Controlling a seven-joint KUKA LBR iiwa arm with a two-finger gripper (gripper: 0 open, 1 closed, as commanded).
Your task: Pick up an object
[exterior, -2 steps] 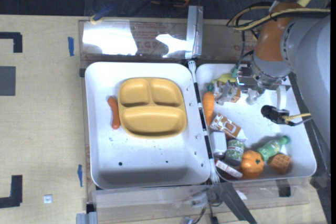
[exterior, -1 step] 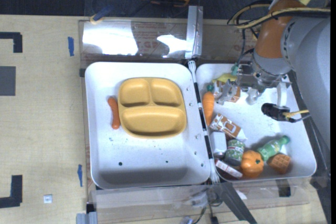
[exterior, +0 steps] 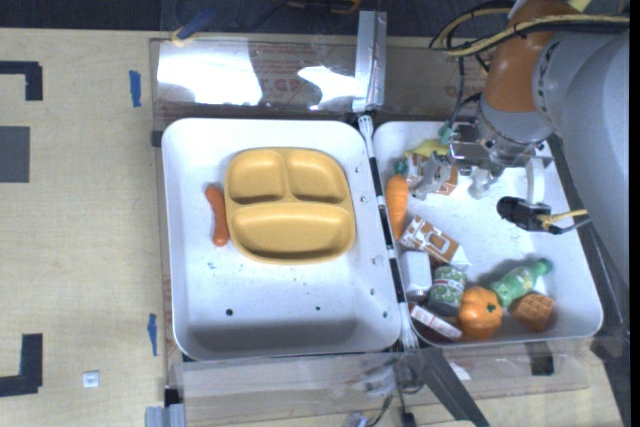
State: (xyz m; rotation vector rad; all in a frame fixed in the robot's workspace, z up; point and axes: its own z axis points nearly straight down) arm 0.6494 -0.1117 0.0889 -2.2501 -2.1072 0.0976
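A round orange fruit [exterior: 481, 308] lies near a smooth carrot [exterior: 397, 203]; the metal tool [exterior: 462, 171] hangs above, grip unclear.

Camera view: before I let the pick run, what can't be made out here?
- Gripper, camera view: the wrist above covers the fingers, so their state and any contact with the carton can't be read.
- Pile in the right bin's near corner: the orange toy overlaps the packets under it; their labels are too small.
- Arm: cut off by the right edge.
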